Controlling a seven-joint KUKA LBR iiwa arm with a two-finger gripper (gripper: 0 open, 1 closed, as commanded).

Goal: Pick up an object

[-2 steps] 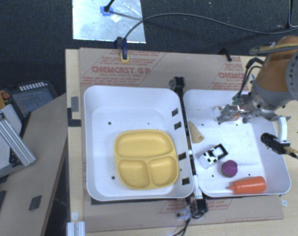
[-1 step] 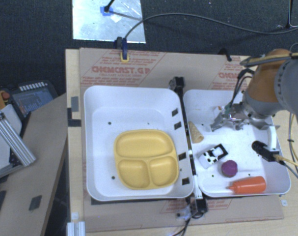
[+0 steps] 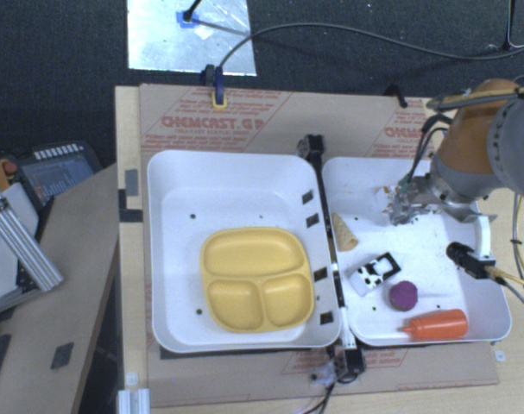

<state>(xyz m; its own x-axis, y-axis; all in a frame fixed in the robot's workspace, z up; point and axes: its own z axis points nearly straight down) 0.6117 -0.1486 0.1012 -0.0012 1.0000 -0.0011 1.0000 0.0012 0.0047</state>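
Observation:
My gripper (image 3: 402, 207) hangs low over the far middle of the right bin (image 3: 490, 304), with nothing seen in it. A tan cone-shaped piece (image 3: 344, 230) lies to its left, against the bin's left wall. Nearer the front sit a black-and-white block (image 3: 374, 272), a purple ball (image 3: 403, 295) and an orange bottle (image 3: 436, 323) on its side. All of these lie apart from the gripper.
The left bin (image 3: 171, 231) holds a yellow divided plate (image 3: 255, 278). The grey arm with its orange band (image 3: 469, 136) comes in from the right, above the right bin's far right corner. A divider with black clips (image 3: 324, 231) separates the bins.

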